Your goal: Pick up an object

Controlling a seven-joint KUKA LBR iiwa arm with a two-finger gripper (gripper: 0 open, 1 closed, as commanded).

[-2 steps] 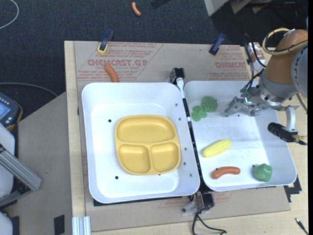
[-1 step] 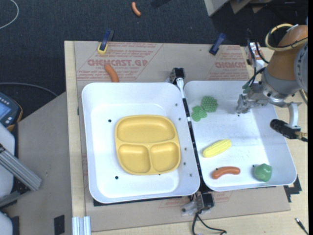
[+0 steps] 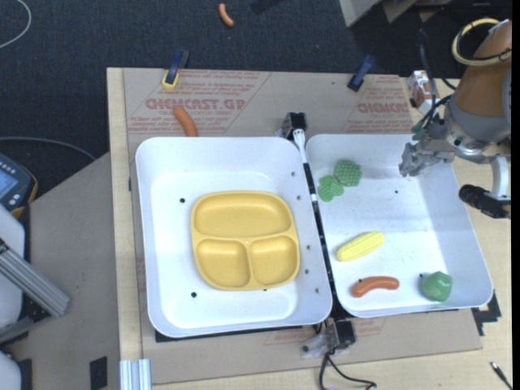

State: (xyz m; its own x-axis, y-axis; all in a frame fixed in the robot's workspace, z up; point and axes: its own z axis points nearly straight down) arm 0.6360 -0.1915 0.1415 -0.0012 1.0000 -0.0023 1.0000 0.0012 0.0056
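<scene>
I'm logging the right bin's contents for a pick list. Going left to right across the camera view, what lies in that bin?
Green broccoli pieces → yellow corn cob → orange-red sausage → green pepper. The gripper hangs over the bin's far right part.

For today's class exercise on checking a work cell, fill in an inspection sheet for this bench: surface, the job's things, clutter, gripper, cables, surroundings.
Surface: two white bins, left bin, right bin.
Job's things: right bin holds broccoli, corn, sausage, green pepper.
Clutter: yellow divided tray in left bin; orange sausage on the board.
Gripper: gripper over right bin's far edge, holding nothing.
Cables: black cable at front.
Surroundings: dark carpet.
</scene>
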